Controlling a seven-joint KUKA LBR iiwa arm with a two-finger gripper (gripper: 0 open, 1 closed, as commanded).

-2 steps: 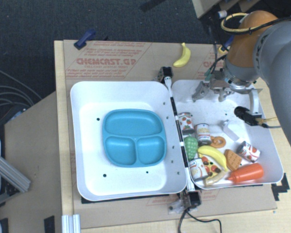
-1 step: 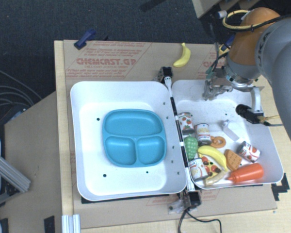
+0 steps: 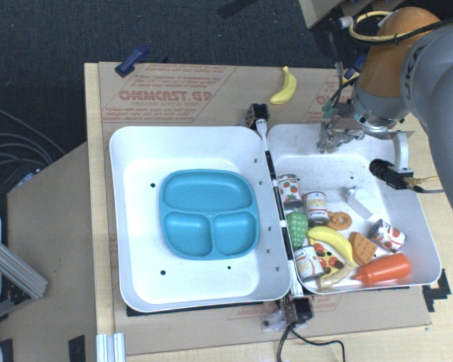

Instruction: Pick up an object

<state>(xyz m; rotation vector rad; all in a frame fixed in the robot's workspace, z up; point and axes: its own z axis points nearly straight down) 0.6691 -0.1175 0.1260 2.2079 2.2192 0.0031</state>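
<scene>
Far to the claw's left sits the left bin (image 3: 128,202) with a blue divided plate (image 3: 209,213) in it; nothing there helps you, so leave it alone. Closer, up and to the left of the claw, a yellow banana (image 3: 284,87) lies on the bench outside both bins, out of easy reach.

Your targets are below the claw, in the right bin (image 3: 419,225). A cluster is packed against the bin's near-left corner: small cans (image 3: 315,204), a second banana (image 3: 331,240), a pretzel (image 3: 339,219) and an orange carrot (image 3: 383,269), most touching or overlapping. Choose a piece at the edge of the pile, such as the carrot, so the tips can straddle it without nudging its neighbours.

The claw (image 3: 334,136) hovers at the bin's far edge, well apart from the pile, holding nothing. You cannot tell from here whether it is apart or together, so confirm it is spread before you descend, then come down straight.
</scene>
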